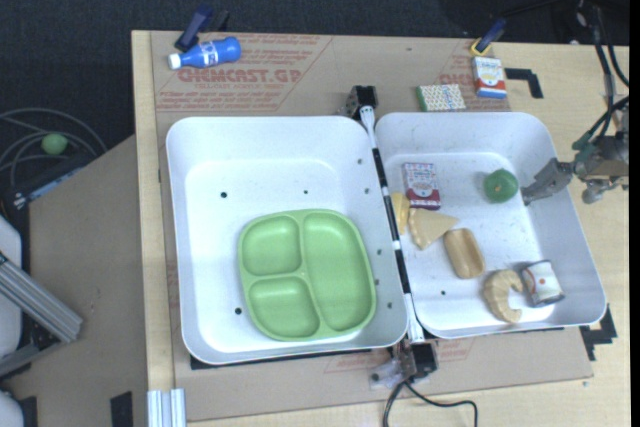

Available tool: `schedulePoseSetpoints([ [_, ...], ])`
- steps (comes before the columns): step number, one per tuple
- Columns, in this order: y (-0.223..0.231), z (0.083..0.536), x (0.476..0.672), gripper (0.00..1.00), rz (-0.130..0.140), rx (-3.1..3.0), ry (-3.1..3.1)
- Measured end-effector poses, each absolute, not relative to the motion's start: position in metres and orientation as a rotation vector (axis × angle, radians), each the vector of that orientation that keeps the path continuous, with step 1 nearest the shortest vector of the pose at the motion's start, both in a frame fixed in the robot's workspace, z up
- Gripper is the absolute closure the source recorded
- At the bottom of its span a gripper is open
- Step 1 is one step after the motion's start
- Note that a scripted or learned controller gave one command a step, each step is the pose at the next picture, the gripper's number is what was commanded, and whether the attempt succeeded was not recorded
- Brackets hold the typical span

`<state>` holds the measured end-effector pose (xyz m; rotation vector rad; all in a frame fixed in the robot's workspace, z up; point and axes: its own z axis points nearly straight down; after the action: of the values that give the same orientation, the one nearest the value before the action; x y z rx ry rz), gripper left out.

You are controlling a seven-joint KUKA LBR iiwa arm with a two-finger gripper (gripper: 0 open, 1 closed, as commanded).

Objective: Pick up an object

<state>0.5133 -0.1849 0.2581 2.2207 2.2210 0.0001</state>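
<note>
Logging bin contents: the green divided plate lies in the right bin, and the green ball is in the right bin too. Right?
Not quite. The camera view shows the plate lying in the left bin; the green ball is in the right bin, as you said.

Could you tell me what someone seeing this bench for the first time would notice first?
Most likely the green divided plate, lying alone in the left bin and by far the largest, brightest thing. Next, the cluster in the right bin: a small green ball, a red-and-white packet and pale bread-like pieces. The gripper sits at that bin's right rim, close beside the ball.
</note>
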Motion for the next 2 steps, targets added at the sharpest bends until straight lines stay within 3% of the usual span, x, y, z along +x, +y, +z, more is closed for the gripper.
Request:
schedulePoseSetpoints([
  [1, -0.151, 0.194, 0.573, 0.0, 0.0, 2.22, 2.225],
  [2, -0.143, 0.168, 0.52, 0.0, -0.002, 2.224, 2.223],
])
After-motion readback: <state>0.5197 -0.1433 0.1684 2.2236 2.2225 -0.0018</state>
